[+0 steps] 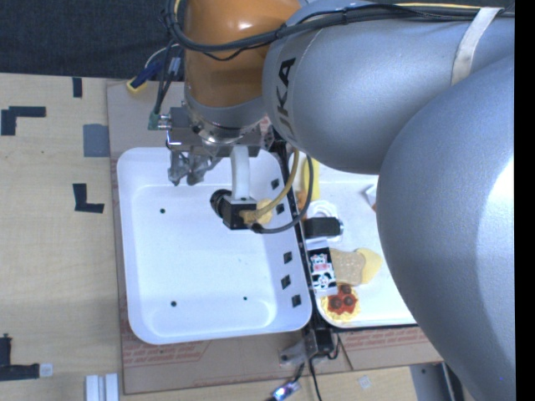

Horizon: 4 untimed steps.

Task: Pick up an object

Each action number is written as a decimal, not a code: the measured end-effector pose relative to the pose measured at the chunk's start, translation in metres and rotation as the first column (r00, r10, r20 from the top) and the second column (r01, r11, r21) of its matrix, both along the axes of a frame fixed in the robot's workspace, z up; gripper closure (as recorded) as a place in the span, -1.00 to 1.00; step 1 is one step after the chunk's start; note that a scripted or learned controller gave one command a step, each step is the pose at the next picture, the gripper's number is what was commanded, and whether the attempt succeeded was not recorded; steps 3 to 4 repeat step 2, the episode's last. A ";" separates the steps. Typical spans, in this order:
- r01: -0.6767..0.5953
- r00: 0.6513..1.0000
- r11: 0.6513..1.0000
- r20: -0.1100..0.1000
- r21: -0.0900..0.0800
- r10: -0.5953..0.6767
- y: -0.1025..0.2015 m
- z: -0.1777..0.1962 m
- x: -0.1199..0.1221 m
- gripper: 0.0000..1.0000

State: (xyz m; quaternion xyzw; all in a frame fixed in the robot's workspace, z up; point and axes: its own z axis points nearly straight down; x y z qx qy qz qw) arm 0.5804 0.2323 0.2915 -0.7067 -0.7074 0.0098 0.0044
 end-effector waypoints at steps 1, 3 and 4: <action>-0.003 1.000 1.000 0.008 0.004 0.003 0.001 -0.032 -0.103 1.00; 0.000 1.000 1.000 0.013 0.004 0.000 0.000 -0.079 -0.098 1.00; 0.000 1.000 1.000 0.013 0.004 0.000 0.000 -0.079 -0.098 1.00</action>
